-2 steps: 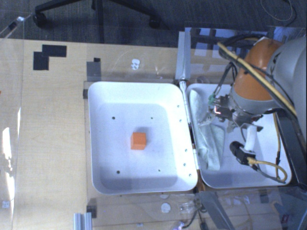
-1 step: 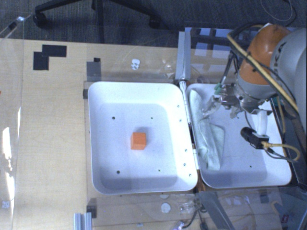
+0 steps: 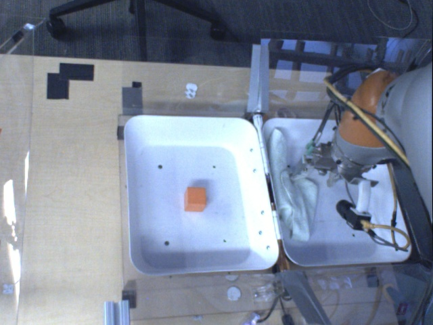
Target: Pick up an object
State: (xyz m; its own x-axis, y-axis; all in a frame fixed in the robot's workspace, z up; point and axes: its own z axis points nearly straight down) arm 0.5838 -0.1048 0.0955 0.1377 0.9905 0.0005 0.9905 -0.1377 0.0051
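An orange cube [image 3: 195, 199] lies near the middle of the left white bin [image 3: 145, 249]. A crumpled pale cloth [image 3: 292, 198] stretches along the left side of the right bin [image 3: 325, 254]. My gripper [image 3: 315, 167] hangs low over the right bin, at the cloth's upper right edge, under the grey wrist with its orange band. The wrist hides whether it touches the cloth.
The two bins meet at a raised rim [image 3: 266, 181] between them. Wooden bench top [image 3: 61, 181] lies to the left of the bins. A metal frame [image 3: 257, 80] stands behind the right bin, and cables run along the arm on the right.
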